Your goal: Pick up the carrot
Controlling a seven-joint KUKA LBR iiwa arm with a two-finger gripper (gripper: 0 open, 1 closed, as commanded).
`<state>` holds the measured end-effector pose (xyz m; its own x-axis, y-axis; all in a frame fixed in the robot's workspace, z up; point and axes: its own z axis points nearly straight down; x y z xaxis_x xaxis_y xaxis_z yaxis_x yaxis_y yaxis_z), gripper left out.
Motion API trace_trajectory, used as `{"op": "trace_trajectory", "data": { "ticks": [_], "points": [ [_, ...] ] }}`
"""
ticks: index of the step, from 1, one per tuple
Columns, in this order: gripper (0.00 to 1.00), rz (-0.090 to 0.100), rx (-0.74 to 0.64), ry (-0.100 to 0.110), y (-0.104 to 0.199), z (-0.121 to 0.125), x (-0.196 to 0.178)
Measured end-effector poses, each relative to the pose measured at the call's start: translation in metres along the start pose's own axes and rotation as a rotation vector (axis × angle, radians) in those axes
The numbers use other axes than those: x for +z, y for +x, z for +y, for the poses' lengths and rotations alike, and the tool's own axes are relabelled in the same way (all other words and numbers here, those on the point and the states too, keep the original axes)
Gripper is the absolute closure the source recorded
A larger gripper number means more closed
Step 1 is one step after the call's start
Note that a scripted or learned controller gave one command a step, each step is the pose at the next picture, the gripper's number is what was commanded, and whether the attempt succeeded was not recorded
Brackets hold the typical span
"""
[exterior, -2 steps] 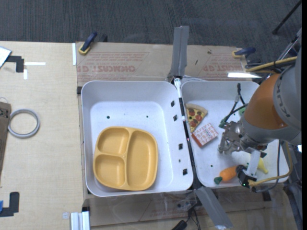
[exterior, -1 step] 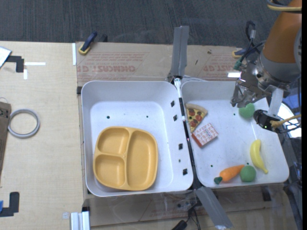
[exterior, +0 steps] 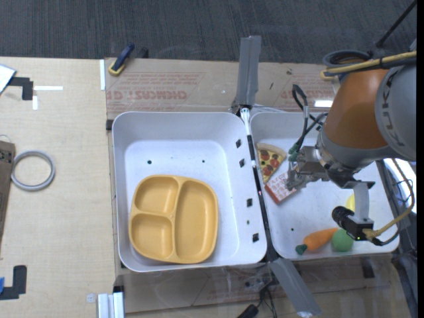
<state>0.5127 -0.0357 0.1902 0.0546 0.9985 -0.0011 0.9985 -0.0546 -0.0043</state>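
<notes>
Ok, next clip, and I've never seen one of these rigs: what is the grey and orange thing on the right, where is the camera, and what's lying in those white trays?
A single camera looks down at a slant on a bench with two white bins. The grey and orange shape is a robot arm reaching in from the right; its gripper hangs over the right bin. That bin holds the carrot, a green ball touching it, a toy pizza slice and a small red and white packet. The left bin holds a yellow divided plate. The carrot is not held.
</notes>
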Motion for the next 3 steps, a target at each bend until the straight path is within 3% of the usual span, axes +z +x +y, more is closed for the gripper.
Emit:
{"op": "trace_trajectory", "data": {
  "ticks": [1,2,3],
  "points": [
    [0.0,-0.001,0.186,-0.002,-0.053,0.031,-0.098],
    [0.0,0.0,0.105,0.0,0.01,-0.008,0.0],
    [0.0,-0.001,0.291,-0.003,-0.038,-0.004,-0.169]
  ]
}}
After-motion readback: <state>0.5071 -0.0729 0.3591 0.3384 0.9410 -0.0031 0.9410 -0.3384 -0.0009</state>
